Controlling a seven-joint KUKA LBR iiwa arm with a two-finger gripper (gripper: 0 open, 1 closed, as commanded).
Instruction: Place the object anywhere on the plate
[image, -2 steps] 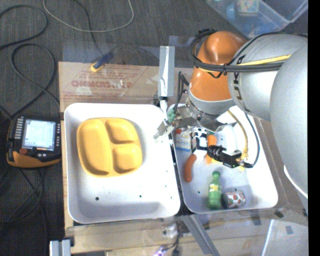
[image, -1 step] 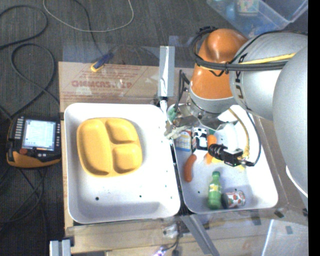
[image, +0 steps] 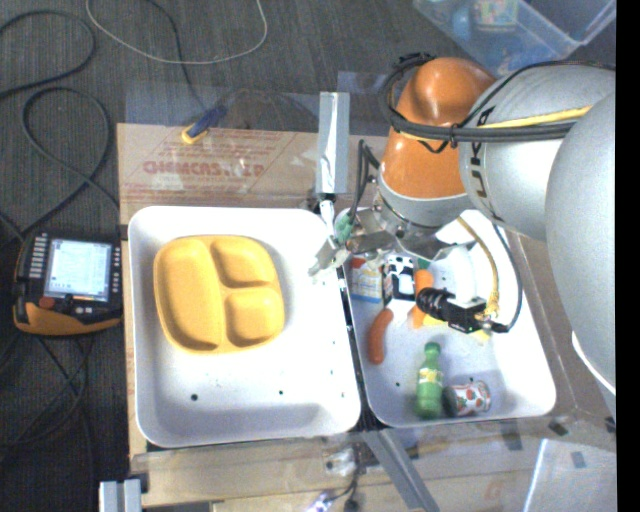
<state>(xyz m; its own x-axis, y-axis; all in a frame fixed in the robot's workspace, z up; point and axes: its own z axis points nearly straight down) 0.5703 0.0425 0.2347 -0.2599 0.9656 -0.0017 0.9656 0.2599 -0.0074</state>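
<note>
A yellow plate (image: 220, 290) with three compartments lies in the left white bin (image: 240, 400), and nothing rests on it. My gripper (image: 332, 255) hangs over the wall between the two bins, just right of the plate's right edge. A small green thing (image: 345, 228) shows beside the gripper's body; whether it is held I cannot tell. Under the wrist in the right bin (image: 520, 390) lie a small printed box (image: 368, 282), an orange carrot-like piece (image: 420, 300) and a reddish sausage (image: 377, 336).
A green bottle (image: 429, 378) and a red-and-white can (image: 467, 398) lie at the front of the right bin. The arm's grey and orange body (image: 440, 130) covers that bin's back part. A teach pendant (image: 68, 282) sits on the floor at left.
</note>
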